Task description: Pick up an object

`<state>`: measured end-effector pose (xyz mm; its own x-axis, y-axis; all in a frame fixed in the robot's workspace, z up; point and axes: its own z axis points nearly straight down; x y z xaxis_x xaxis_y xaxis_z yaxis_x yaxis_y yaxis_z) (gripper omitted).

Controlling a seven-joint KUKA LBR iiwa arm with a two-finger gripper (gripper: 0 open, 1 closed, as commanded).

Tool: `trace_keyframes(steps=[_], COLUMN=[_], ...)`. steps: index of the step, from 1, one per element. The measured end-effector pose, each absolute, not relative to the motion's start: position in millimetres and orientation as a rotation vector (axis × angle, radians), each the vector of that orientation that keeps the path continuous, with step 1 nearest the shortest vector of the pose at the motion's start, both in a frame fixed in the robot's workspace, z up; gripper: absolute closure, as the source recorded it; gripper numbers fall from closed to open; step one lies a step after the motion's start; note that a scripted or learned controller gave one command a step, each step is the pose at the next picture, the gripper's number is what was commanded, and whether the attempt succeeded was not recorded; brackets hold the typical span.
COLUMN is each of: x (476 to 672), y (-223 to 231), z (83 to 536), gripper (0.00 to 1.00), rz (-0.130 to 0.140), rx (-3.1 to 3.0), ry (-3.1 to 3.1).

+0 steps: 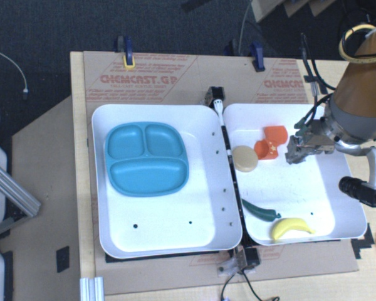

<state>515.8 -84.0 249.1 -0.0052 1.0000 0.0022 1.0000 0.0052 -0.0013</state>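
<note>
I work in a robot lab. My desk (175, 74) is a brown board printed with a maker's name and held down along its far edge by blue clamps (126, 47). Two white bins (169, 231) sit side by side on it. Loose cables (244, 24) trail over dark carpet (50, 17) around the desk, and a metal rail (12, 190) stands at one side. Toy food, such as a banana (291, 227), lies in one bin.

Divided plate (148, 159) in left bin (113, 231), banana (291, 228) at right bin's (338, 221) front edge
</note>
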Motion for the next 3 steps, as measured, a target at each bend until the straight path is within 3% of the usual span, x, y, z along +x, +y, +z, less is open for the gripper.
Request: trace_keyframes(steps=[2, 3], x=[507.3, 492.2], y=[17.9, 76.9], z=[232.4, 233.2], gripper=[1.00, 1.00], rz=[0.001, 0.002], rx=[-2.216, -2.214], ry=[-2.223, -2.224])
